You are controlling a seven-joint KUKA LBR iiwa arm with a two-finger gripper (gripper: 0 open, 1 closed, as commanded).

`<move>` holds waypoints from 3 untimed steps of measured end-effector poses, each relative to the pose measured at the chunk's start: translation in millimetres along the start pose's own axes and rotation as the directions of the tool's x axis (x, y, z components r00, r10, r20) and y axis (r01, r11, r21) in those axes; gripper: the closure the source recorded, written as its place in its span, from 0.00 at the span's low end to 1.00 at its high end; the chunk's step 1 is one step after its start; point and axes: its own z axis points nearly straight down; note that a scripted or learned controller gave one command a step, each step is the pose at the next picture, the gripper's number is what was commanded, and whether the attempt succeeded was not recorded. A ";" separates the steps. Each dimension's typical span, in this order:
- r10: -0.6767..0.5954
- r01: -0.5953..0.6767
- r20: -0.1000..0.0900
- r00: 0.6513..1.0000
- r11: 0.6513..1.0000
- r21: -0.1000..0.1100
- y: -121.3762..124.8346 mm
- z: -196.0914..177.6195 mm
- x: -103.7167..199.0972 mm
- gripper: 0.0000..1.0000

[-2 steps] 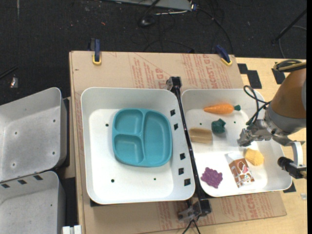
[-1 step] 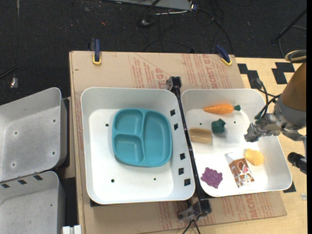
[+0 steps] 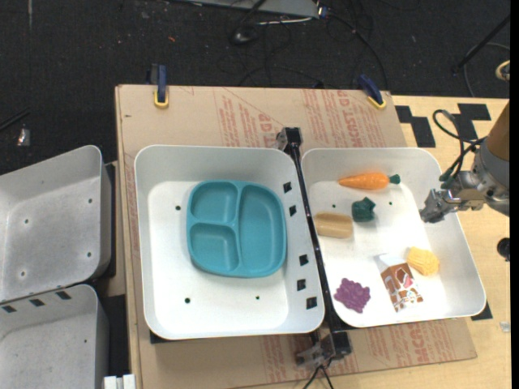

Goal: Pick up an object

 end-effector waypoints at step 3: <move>-0.006 0.006 -0.004 1.000 1.000 0.006 12.8 -21.1 144.0 1.00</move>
